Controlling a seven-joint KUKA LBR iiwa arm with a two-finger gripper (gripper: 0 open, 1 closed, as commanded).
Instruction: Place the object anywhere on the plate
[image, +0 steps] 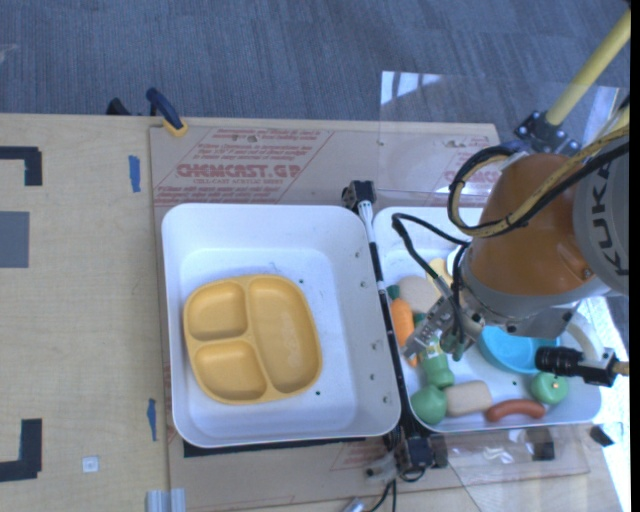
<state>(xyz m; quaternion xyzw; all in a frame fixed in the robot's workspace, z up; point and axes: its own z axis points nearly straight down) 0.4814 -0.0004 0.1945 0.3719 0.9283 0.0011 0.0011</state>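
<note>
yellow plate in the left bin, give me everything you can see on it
The yellow plate is a rounded-square divided dish that looks like matte plastic, with a raised rim and three compartments: two smaller ones stacked on the view's left, one long one on the right. It lies flat, right way up, slightly rotated, on the floor of the left bin, toward the bin's lower left. Nothing lies in any compartment, and only the bin floor touches it. It sits apart from the bin walls, well away from the arm.

One fixed camera looked down at a slant from above the surface (80, 300), taking in both white bins (270, 225) from moderate height.
</note>
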